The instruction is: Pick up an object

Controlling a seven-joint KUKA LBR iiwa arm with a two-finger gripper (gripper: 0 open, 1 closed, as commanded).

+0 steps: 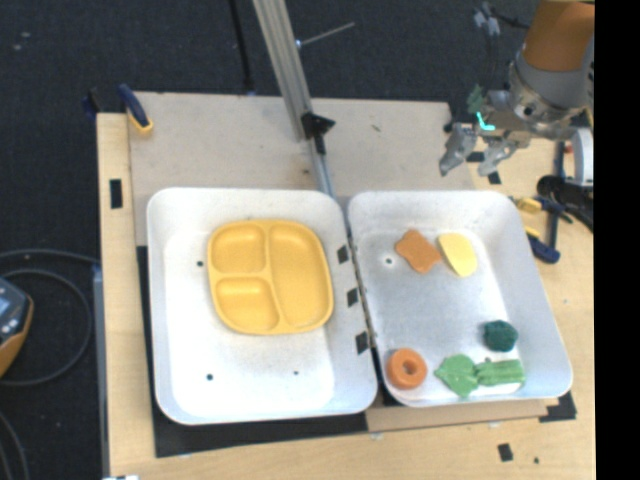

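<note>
Your gripper (472,160) hangs above the bench just past the far edge of the right bin (520,298), fingers (452,158) spread open and pointing down with nothing between them. Wrist above it shows a small teal light, then grey housing and the orange band, which the frame top cuts off. Candidate objects all sit in the right bin, well apart from the gripper: an orange-brown block (418,251) near the far side, touching or just beside a pale yellow oval piece (459,254); a dark green lump (500,335) toward the right wall; an orange ring (406,368) at the near left corner; a light green flat piece (479,375) along the near wall, shape hard to read, could be two pieces overlapping, you can't tell. The left bin (180,368) holds a yellow divided plate (270,276) with three compartments. A metal pole (285,58) runs slanted from the top down to between the bins. Clutter at the right edge of the bench, black and blue tools, is partly cut off and blurry.
</note>
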